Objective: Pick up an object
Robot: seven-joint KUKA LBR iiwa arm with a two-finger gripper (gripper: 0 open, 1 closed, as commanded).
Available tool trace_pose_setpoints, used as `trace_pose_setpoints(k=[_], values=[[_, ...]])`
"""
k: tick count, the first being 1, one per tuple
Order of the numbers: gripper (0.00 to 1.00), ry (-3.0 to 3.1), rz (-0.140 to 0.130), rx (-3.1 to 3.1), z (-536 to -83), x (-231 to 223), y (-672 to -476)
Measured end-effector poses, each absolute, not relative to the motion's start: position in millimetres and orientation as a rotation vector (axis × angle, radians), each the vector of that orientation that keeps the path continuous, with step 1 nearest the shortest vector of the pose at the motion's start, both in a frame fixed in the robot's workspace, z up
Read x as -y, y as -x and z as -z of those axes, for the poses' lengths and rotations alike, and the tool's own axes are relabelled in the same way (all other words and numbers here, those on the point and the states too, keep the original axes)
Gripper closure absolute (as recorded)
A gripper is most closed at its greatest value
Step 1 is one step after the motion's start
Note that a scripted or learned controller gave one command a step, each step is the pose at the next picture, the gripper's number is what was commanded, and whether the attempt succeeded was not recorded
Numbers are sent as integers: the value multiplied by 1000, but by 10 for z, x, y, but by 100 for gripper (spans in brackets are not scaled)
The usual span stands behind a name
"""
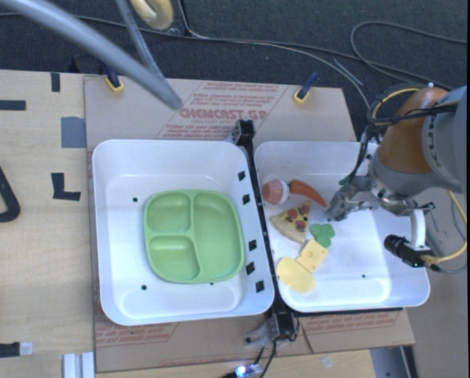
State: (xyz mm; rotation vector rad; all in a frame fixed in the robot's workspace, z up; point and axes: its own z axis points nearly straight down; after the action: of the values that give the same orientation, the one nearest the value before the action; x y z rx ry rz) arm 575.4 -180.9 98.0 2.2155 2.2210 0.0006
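Camera view: fixed overhead, slanted; wooden surface (pixel 30 235) carrying two shallow white bins side by side.
Arm: grey arm with orange band (pixel 412 144) reaching in from the right, over the right bin.
Hand: two-finger hand (pixel 338 207) low in the right bin (pixel 376 278), just beside the toy cluster; whether it is apart or together I cannot tell, the tips are too small and dark against the wrist. Nothing visibly between them.
Right bin contents: orange toy carrot (pixel 307 190), round pinkish-red toy piece (pixel 275 190), tan pizza-slice toy with red dots (pixel 292 221), small green leafy toy (pixel 323 232), pale yellow cheese-wedge toy (pixel 313 254), flat yellow round toy (pixel 294 275). All bunched toward the bin's left and middle; the right side bare.
Left bin contents: left bin (pixel 116 211) holds one light green divided plastic plate (pixel 194 236), lying flat, its compartments bare.
Task target: unclear; nearest candidates are the carrot and the green leafy toy.
Risk, crowding: pieces touch or overlap, so a closing hand may nudge neighbours and catch two, or none.
Risk, flat shapes: pizza slice and yellow round lie low; likely to slip out.
Risk, cable: dark cable (pixel 412 252) loops near the wrist; could snag on the rim.
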Motion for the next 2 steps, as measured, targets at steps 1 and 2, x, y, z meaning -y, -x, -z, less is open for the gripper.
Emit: trace_pose_setpoints(k=[1,2], values=[[100,-2219,-3,-2221,-1494,1890,-5711],[100,-2215,-4,-2221,-2130,1864,-5720]])
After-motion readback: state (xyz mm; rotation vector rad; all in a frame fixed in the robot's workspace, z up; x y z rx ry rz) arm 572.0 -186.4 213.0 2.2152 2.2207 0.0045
